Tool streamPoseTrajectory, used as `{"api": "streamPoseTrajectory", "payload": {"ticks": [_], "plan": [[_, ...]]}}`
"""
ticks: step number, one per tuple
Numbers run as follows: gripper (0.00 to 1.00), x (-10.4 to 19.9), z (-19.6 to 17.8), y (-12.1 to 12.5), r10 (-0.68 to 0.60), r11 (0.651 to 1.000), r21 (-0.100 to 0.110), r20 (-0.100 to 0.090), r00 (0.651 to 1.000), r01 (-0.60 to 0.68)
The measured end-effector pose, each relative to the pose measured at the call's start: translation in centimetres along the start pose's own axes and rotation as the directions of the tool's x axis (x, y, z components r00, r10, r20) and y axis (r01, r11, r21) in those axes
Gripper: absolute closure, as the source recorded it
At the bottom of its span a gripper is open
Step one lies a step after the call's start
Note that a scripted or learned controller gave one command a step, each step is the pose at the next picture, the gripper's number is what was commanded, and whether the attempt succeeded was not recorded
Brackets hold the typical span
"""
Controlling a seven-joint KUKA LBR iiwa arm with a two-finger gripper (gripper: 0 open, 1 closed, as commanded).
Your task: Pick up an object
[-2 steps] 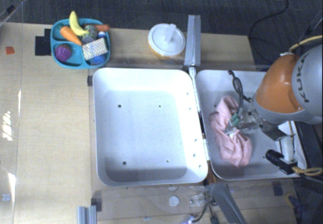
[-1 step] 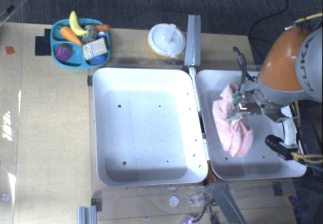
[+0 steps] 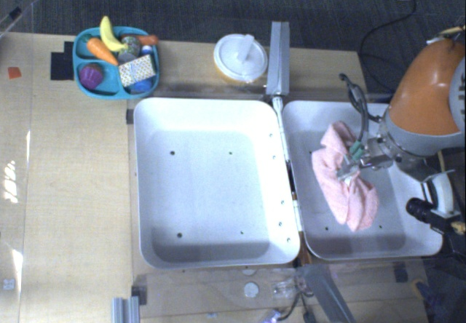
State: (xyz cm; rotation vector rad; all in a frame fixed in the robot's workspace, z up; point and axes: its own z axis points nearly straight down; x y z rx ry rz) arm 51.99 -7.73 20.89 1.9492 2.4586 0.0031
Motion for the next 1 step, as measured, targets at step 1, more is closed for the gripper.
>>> {"api": "streamPoseTrajectory", "payload": {"ticks": [1], "plan": [[1.0, -1.79, 3.97, 1.68, -0.104, 0.995, 0.001, -0.001, 0.995, 0.104]]}}
